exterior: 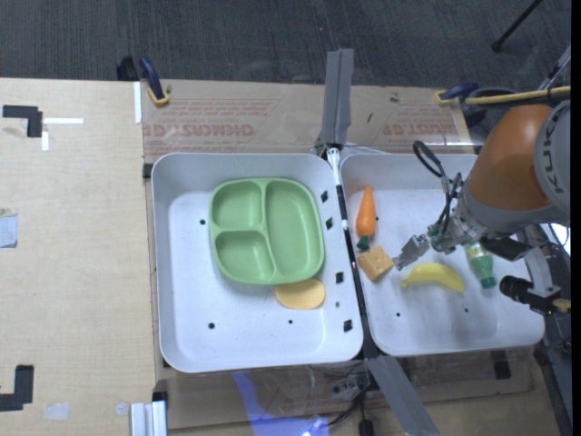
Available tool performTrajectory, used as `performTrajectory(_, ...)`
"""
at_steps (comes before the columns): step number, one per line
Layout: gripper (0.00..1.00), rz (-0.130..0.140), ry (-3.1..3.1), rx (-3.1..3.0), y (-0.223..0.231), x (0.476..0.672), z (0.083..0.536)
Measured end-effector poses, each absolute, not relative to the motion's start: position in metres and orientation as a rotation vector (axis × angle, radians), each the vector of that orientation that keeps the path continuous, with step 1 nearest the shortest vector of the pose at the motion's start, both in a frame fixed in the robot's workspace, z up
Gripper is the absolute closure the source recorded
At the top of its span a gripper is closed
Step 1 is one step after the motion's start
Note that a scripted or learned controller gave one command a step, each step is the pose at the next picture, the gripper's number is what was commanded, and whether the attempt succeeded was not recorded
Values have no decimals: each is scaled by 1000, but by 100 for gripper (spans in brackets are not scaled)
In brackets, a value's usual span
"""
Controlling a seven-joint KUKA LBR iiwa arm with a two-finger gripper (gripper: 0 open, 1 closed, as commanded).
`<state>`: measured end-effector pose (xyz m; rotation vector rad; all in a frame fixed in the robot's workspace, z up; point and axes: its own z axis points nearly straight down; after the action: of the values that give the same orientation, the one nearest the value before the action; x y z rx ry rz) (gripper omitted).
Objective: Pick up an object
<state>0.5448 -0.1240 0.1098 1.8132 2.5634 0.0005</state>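
Broadly, everything can be placed against the divider (343,234), the ridge where the two white bins meet. Far to its left, in the left bin (182,316), a green sectioned plate (267,231) lies flat, open side up. A round yellow disc (301,294) pokes out from under the plate's near edge, closer to the divider; the plate rests partly on it, so it would be awkward to take.

Just right of the divider, in the right bin (427,334), an orange carrot (366,211) lies with its green tip pointing toward the near side. A tan block (375,263) sits below it, about as close to the divider. Further right, a yellow banana (433,277) lies on its side on bare bin floor, so it looks the likeliest thing to be picked up, though that is only a judgement.

The gripper (415,248) hangs low between the block and the banana, just above the banana's left end. Nothing sits between its fingers; whether they stand wide or narrow I cannot tell at this size. Farthest from the divider, a green bottle (480,267) lies partly under the grey arm (513,166), poorly placed for a grasp.
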Motion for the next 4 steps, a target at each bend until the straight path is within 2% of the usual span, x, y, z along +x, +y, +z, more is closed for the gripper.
performTrajectory(1,0,0,2657,1674,-121,608,92)
performTrajectory(2,0,0,2643,1692,-136,618,148)
performTrajectory(3,0,0,2770,1482,-181,573,92)
performTrajectory(4,0,1,2770,1473,-105,641,93)
